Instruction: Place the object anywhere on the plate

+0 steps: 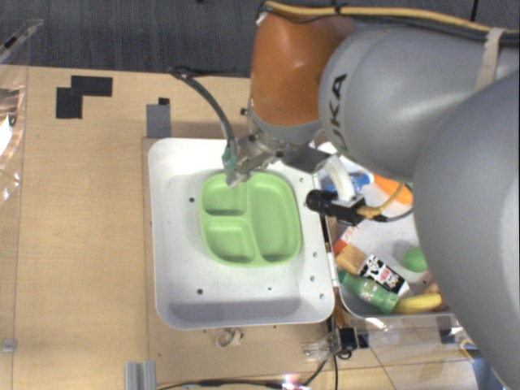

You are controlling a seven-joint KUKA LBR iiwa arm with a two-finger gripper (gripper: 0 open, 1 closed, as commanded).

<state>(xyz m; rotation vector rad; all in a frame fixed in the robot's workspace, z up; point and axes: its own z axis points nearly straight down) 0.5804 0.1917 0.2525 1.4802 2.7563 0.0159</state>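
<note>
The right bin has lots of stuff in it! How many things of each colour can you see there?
Much of the right bin is hidden by the arm, so this counts only what shows:
Yellow: 1, a banana
Green: 2, a bottle and a round green thing
Orange: 1, an orange thing
Tan: 1, a block
Total: 5

A light wooden bench [81, 242] with black tape marks [80, 94] stands on dark grey carpet [122, 15]

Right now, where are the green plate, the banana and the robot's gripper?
green plate [276, 218]: camera view, floor of its large right compartment.
banana [421, 302]: camera view, middle of its yellow body.
gripper [233, 171]: camera view, fingertips above the plate's top-left edge.
</note>
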